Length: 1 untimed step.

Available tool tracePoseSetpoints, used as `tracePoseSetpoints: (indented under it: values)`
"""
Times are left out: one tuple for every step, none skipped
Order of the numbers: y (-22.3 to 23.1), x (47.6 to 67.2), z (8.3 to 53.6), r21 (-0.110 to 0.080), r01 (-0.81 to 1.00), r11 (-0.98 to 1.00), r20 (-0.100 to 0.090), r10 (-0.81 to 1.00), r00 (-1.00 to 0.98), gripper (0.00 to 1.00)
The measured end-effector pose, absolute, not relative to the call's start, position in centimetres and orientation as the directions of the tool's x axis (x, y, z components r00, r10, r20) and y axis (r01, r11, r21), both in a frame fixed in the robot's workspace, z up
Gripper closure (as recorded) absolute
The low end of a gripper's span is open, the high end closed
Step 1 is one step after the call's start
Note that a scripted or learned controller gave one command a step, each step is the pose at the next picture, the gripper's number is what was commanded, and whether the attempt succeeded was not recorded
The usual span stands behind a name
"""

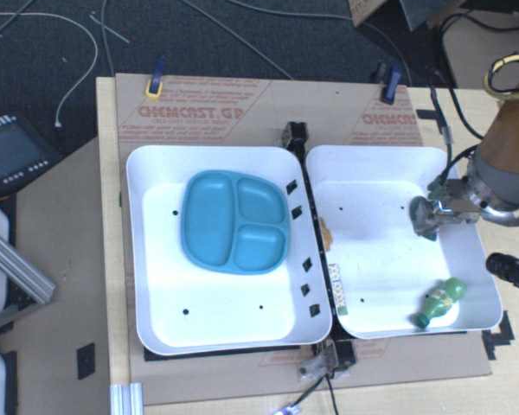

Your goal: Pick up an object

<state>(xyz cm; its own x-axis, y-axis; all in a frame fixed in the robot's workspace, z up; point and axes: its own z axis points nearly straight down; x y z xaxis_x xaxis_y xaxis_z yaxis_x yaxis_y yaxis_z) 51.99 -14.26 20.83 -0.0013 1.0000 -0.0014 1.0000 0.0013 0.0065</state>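
A small green bottle (438, 303) lies on its side in the near right corner of the right bin (372, 275). A blue divided plate (235, 221) rests flat in the left bin (156, 275). My gripper (426, 217) hangs over the right side of the right bin, above and behind the bottle and apart from it. Nothing shows between its tips. An orange-brown scrap (325, 233) sits at the right bin's left wall.
A black divider with clips (304, 223) runs between the two bins. Cables (450, 128) trail along the bench at the back right. A cardboard sheet (242, 102) lies under the bins.
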Motion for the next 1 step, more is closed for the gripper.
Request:
tracePoseSetpoints:
  values:
    - [-8.72, 51.2, 20.21, -0.003, 1.0, 0.005, 0.004, 1.0, -0.005, 1.0]
